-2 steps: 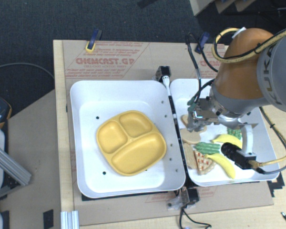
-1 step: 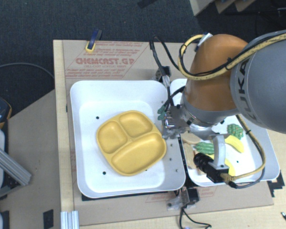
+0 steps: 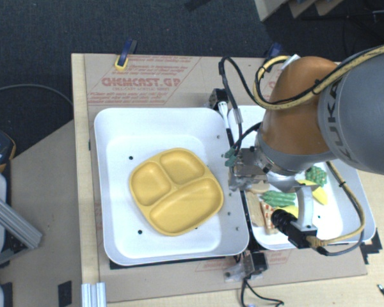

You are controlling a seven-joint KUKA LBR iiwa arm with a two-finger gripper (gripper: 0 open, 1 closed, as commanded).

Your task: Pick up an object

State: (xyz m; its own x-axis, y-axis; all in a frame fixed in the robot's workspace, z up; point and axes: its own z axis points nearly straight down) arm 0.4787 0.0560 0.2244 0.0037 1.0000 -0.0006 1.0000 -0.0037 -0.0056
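A yellow three-compartment plate [image 3: 175, 190] lies flat in the left bin [image 3: 115, 146]. In the right bin [image 3: 345, 219] several small items sit close together: a green leafy piece [image 3: 316, 174], a yellow piece [image 3: 320, 197], a green pod-like piece [image 3: 278, 198] and a brown patterned piece [image 3: 267, 215]. The arm's orange band and grey wrist hang over the right bin and cover most of it. My gripper [image 3: 288, 194] points down among these small items, with its tips hidden by the wrist body.
The two white bins stand side by side on a cardboard-covered bench [image 3: 147, 75]. A blue and yellow clamp [image 3: 123, 56] sits at the bench's far edge. Black cables [image 3: 230, 88] loop over the divide between the bins.
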